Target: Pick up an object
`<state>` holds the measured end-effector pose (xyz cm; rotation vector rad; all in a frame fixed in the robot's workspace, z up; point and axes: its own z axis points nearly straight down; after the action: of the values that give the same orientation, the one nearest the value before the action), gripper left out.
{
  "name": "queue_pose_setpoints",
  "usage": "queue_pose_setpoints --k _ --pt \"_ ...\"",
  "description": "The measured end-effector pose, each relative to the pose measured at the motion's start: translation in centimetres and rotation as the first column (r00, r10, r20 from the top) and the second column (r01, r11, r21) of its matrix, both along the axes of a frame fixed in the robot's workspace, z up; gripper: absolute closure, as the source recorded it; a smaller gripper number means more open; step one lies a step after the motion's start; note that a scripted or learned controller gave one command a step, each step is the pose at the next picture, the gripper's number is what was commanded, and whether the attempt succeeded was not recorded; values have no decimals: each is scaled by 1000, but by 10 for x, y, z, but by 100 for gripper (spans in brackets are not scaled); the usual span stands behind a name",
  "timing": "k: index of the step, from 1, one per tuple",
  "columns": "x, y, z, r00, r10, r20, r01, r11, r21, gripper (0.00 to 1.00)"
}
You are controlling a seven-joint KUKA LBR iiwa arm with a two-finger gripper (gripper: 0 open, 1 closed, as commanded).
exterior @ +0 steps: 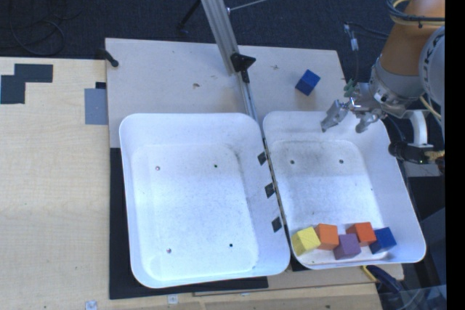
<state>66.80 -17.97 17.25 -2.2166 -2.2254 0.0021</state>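
Observation:
Several small blocks lie along the near edge of the right bin (396, 178): a yellow block (306, 239), an orange block (328, 234), a purple block (348, 246), a second orange block (362, 231) and a blue block (383, 239). Another blue block (307, 82) rests on the bench beyond the bins. My gripper (346, 120) hangs over the far edge of the right bin, open, with nothing between its fingers. It is well away from the blocks at the near edge.
The left bin (138, 156) sits beside the right one, with black clips on the shared rim. A slanted aluminium rail (218, 18) rises behind the bins. Light wooden bench top spreads to the left.

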Motion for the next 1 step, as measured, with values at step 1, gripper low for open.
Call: queue_pose_setpoints --k 1 --pt "-39 13 -14 1000 -6 -5 6 1000 2 0"
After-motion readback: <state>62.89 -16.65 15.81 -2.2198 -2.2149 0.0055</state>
